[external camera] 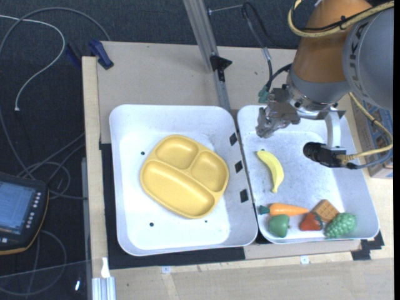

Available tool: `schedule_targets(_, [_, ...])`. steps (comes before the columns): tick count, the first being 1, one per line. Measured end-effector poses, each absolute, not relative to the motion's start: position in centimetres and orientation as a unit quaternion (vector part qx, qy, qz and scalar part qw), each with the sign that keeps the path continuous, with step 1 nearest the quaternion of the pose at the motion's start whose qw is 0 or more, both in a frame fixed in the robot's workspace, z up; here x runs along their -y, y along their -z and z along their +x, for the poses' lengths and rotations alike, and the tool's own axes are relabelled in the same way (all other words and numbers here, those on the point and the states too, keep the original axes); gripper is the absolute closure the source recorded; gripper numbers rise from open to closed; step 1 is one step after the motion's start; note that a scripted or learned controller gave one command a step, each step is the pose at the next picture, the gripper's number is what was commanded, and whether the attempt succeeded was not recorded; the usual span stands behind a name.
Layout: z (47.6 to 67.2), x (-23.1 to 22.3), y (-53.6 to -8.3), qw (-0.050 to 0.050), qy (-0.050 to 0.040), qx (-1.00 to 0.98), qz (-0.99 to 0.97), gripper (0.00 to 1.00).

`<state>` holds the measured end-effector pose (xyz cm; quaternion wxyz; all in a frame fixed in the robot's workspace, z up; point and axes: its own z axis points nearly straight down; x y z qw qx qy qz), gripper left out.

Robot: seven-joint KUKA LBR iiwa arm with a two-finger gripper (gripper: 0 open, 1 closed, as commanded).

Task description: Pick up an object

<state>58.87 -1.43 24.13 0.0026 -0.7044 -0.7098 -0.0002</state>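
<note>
**Gripper over the right bin's far end**

My gripper (pixel 270 125) hangs above the far end of the right bin (pixel 356 192), with nothing visible between its fingers (how wide they stand I cannot tell). The banana (pixel 272 170) lies just below it in the picture. Carrot (pixel 288 209), pepper (pixel 279 225), strawberry (pixel 310 222), cracker (pixel 325 209) and grapes (pixel 340 225) crowd the near end. The yellow plate (pixel 184 175) sits in the left bin (pixel 128 167)

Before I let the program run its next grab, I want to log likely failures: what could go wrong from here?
1. The carrot, green pepper, strawberry, cracker and grapes crowd the right bin's near edge; a grab there may nudge neighbours.
2. The gripper hangs by the bin's far wall, above the banana; descending there may miss it.
</note>
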Motion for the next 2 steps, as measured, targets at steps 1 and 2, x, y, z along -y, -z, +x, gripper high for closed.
schedule_targets(1, [58.0,-3.3,-24.6,0.002,0.0001,0.71,-0.705,1.0])
schedule_targets(2, [56.8,-9.6,-23.7,0.003,-0.0004,0.71,-0.704,1.0])
